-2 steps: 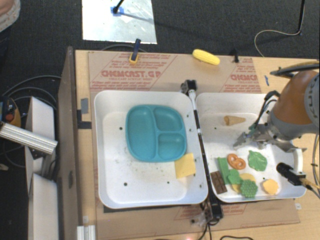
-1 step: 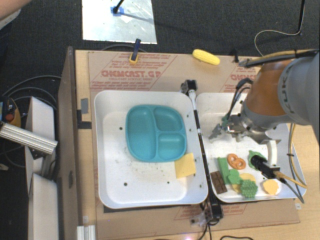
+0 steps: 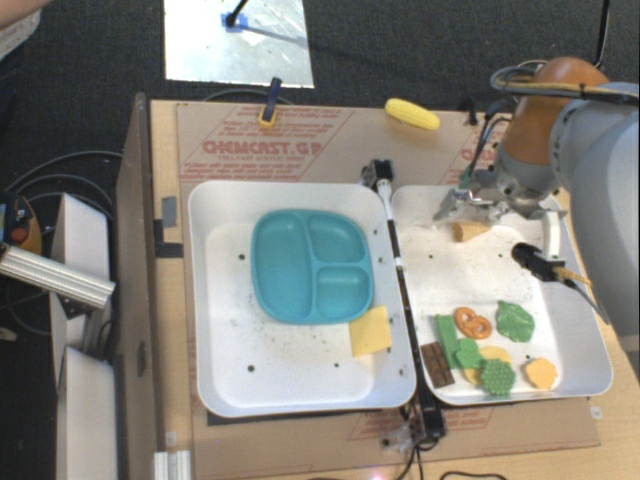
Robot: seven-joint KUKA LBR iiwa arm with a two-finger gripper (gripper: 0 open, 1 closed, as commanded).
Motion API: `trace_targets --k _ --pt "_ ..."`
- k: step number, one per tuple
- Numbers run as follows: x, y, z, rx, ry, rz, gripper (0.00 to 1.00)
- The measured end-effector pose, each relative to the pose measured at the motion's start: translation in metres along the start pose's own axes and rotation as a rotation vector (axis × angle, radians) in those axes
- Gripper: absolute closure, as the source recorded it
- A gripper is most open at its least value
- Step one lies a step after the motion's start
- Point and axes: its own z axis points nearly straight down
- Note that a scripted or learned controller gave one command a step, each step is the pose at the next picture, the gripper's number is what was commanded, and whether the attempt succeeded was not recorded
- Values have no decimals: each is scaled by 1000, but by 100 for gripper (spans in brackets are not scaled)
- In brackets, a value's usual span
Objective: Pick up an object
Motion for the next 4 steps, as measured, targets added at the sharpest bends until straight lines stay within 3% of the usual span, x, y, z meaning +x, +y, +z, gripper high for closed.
trace_targets --k 1,2,3,4 --pt "1 1 -17 -13 -5 -4 100" --pt "-3 -5 -83 9 2 1 100" --pt "-50 -5 -101 9 2 5 100" --pt "-15 -5 -106 12 3 1 100"
